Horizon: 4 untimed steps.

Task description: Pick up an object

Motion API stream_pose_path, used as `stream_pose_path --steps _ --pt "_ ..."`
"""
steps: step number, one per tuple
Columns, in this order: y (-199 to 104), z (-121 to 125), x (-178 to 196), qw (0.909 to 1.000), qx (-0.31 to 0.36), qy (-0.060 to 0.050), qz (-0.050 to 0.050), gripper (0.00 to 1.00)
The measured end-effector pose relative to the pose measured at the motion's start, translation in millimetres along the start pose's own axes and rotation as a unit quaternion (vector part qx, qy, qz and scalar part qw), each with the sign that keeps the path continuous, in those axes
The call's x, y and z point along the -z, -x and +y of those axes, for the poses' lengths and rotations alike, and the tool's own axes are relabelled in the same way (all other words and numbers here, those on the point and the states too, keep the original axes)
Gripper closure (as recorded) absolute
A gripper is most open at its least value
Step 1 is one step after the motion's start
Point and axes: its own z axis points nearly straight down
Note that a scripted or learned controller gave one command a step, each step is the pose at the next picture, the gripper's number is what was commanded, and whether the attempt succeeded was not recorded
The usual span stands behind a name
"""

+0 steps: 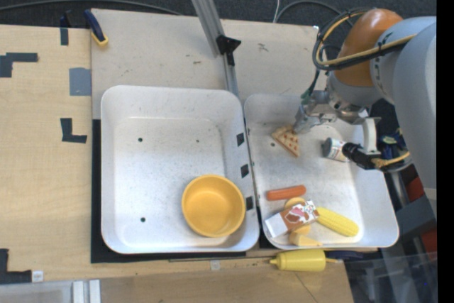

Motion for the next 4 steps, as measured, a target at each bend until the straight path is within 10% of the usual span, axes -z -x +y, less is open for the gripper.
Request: stream_pose_path --steps 3,4 --pt "-7 0 132 1.0 -0.001 -0.004 0.001 1.0" --pt "-68 -15 125 1.0 0.001 -0.007 0.002 1.0"
